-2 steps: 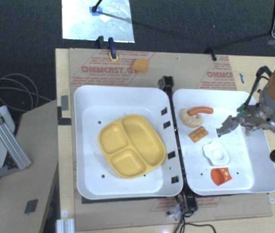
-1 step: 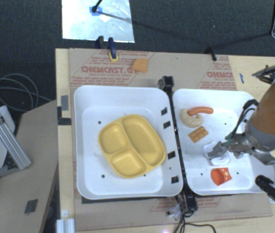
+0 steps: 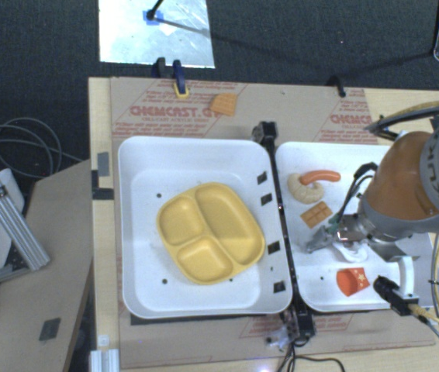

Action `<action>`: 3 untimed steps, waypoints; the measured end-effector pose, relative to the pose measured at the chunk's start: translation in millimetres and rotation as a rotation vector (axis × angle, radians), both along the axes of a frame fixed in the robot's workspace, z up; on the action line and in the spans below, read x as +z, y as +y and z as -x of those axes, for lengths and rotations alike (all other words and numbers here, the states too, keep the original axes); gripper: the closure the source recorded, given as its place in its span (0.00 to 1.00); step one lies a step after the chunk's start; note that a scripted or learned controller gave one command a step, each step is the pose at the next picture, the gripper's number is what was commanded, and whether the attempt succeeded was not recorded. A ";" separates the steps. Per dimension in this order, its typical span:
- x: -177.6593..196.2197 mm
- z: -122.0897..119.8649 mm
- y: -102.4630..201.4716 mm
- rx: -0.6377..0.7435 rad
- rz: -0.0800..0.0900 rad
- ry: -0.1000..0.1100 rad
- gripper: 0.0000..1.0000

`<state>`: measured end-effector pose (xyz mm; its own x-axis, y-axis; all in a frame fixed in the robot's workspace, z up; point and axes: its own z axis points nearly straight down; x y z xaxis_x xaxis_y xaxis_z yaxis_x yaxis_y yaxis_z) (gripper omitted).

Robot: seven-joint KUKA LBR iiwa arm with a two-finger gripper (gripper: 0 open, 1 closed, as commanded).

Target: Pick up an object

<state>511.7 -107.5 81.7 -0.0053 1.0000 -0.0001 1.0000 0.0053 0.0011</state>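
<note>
Two bins sit side by side on the desk (image 3: 103, 301). The left bin (image 3: 138, 208) holds a divided plate (image 3: 209, 232). In the right bin (image 3: 293, 285), a sausage (image 3: 319, 177) lies farthest, a cookie (image 3: 305, 191) just near of it, then a cracker (image 3: 316, 215), and a cup (image 3: 352, 280) nearest.

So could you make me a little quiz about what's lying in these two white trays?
1. True or false: the yellow divided plate lies in the left bin.
2. Which item lies nearest the front edge of the right bin?
A. the sausage
B. the orange piece
C. the round biscuit
3. Fill in: the waffle-like brown square lies just below the round ____.

Key: 1 true; 2 B; 3 biscuit.
</note>
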 end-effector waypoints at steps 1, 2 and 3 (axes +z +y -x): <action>3.9 -68.8 -20.7 0.000 0.002 -0.007 0.00; 3.9 -120.0 -39.1 0.001 0.002 -0.004 0.00; 42.1 -44.1 9.0 -0.003 -0.003 0.003 0.00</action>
